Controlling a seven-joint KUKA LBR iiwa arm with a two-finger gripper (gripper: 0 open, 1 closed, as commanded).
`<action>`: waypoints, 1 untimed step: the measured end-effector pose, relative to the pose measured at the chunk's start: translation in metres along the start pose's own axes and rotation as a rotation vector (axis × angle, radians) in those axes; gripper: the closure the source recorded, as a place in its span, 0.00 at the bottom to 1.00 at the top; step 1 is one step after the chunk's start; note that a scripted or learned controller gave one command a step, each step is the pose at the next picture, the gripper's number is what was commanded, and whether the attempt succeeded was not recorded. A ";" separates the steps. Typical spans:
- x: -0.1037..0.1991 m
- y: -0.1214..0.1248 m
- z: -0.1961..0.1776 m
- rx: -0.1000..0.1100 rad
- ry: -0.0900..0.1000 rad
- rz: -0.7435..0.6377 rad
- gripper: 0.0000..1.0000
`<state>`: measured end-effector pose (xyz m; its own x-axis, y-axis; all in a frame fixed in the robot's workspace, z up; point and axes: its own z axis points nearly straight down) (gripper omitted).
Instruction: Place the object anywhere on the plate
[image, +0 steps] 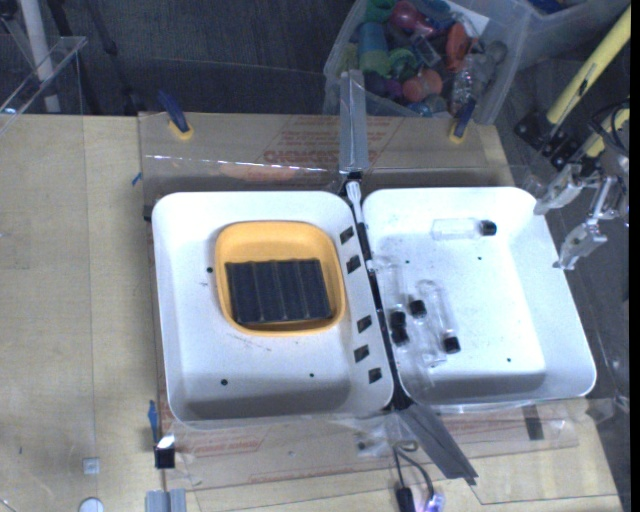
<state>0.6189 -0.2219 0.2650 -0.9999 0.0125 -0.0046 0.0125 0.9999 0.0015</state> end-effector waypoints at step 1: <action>-0.020 0.000 -0.060 0.002 -0.007 -0.265 0.00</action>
<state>0.6383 -0.2221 0.3248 -0.9681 -0.2501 -0.0112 -0.2501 0.9682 -0.0029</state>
